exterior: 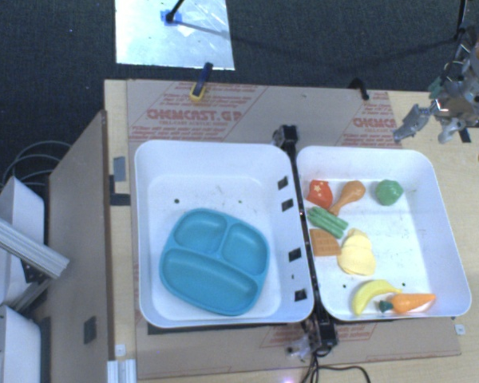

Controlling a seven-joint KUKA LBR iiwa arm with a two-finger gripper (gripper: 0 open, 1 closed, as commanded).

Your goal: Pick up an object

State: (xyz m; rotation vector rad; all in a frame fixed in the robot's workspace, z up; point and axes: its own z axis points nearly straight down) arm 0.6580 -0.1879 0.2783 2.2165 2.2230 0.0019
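My gripper (431, 124) is up at the far right, above the tabletop (247, 114) just beyond the right bin (443, 214), not over any item yet. Fingers (405, 126) look spread, nothing between them

Step as I read it: pre-grasp, target not yet approached. Candidates all sit in the right bin: green ball (389, 191) in the far corner nearest me, drumstick (347, 194) and strawberry (319, 191) beside it, green pod (327, 219) over a tan slab (325, 242), yellow lump (357, 255), banana (371, 294) touching the carrot (411, 302) at the near edge

Next move, my guess: swing left and down into the bin. Green ball is closest and stands apart from the rest, so cleanest pick, but it's round and near the wall, may roll or leave little finger room. Banana and carrot touch, risk of nudging both

Left bin (168, 166) holds a blue tray (215, 260). Bins sit on printed cardboard over the tabletop; dark carpet behind with a shiny sheet (144, 22); cables and metal rails at left
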